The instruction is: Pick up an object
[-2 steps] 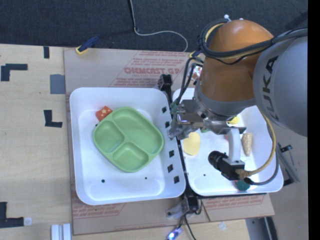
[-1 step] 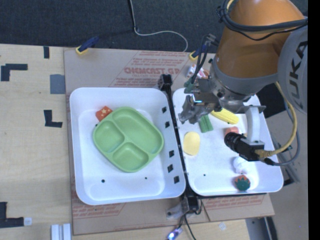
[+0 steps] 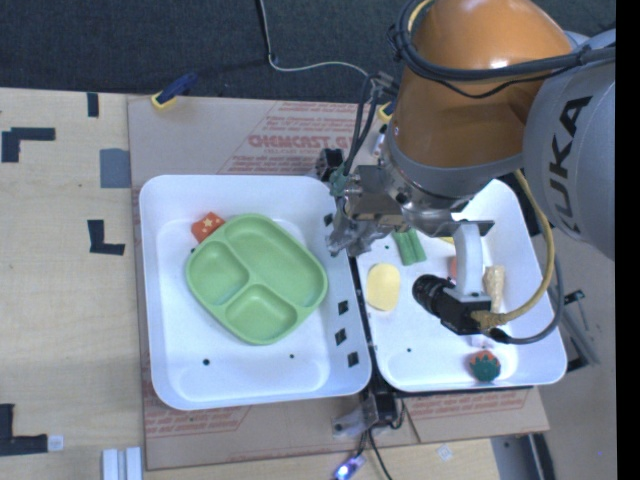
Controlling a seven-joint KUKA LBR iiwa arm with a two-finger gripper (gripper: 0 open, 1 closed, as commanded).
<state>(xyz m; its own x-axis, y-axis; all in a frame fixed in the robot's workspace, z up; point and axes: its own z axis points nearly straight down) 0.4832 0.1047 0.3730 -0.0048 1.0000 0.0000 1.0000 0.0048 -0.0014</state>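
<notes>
My jaws hung over the divide where the two white bins meet, toward its far end. From this slant I could not tell whether they were apart or together. Just right of them and nearer, on the floor of the right bin (image 3: 430,353), lay a pale yellow oval piece (image 3: 382,286), the closest thing to pick. Just beyond it a small green block (image 3: 408,246) lay close under my wrist. A round teal-and-red thing (image 3: 485,365) sat by that bin's near right corner, well apart from the jaws. To the left, the left bin (image 3: 165,298) held a green divided plate (image 3: 257,278) set at a slant, with a small red-orange piece (image 3: 207,226) against its far left edge. Beyond the bins, on the bench (image 3: 60,318), lay a small blue-and-yellow thing (image 3: 173,90).
</notes>
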